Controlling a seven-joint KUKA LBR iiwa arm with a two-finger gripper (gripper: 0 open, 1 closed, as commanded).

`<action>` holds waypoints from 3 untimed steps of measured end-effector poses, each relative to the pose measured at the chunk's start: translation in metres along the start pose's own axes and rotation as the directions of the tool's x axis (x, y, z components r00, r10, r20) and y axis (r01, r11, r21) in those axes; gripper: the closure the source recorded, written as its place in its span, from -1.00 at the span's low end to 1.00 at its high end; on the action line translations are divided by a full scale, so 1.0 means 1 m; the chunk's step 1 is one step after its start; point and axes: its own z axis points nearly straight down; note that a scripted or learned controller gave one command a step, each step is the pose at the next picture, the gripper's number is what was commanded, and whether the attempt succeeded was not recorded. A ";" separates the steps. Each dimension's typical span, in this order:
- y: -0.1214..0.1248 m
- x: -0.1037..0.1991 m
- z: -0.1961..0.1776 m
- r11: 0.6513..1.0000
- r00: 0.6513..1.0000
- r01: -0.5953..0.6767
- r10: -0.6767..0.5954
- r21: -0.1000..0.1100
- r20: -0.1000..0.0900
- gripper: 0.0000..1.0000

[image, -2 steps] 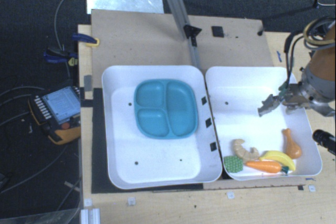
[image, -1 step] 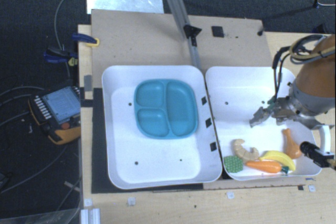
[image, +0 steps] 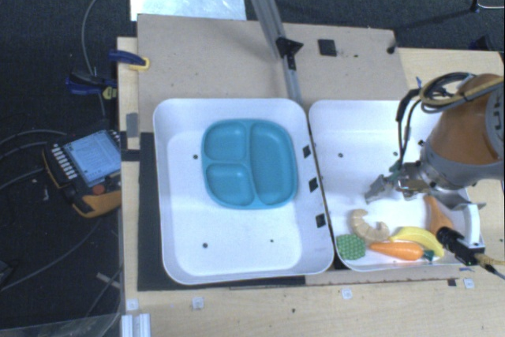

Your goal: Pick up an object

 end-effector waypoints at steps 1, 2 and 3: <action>0.002 0.000 0.028 1.000 1.000 0.000 0.000 -0.007 0.001 -1.00; 0.005 -0.001 0.016 1.000 1.000 0.000 0.000 -0.016 0.003 1.00; 0.005 0.004 -0.029 1.000 1.000 0.004 -0.004 -0.008 0.002 1.00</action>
